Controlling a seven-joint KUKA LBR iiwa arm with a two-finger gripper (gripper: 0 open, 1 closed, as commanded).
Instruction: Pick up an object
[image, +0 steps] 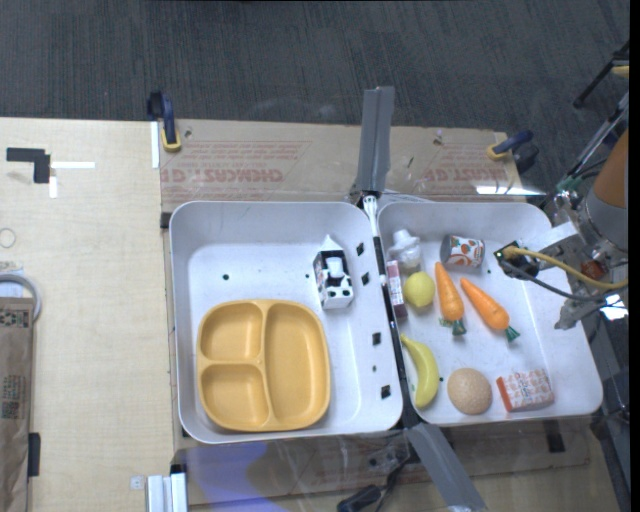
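Note:
The right bin (560, 345) holds a small white bottle (403, 243), a printed can (462, 252), a lemon (420, 289), two carrots (450, 295) (487, 305), a banana (422, 370), a round brown bun-like item (469, 391) and an orange-red packet (525, 389). A dark slim bar (393, 285) lies along that bin's left wall. My gripper (580, 300) hangs over the right rim of this bin, to the right of the carrots and apart from every item. Nothing is seen held in it.
The left bin (200, 250) holds a yellow divided plate (265, 363) and a black-and-white cow-pattern carton (333, 278) near its right wall. A grey post (376, 140) rises behind the ridge between the bins. Clamps sit on the cardboard at the back.

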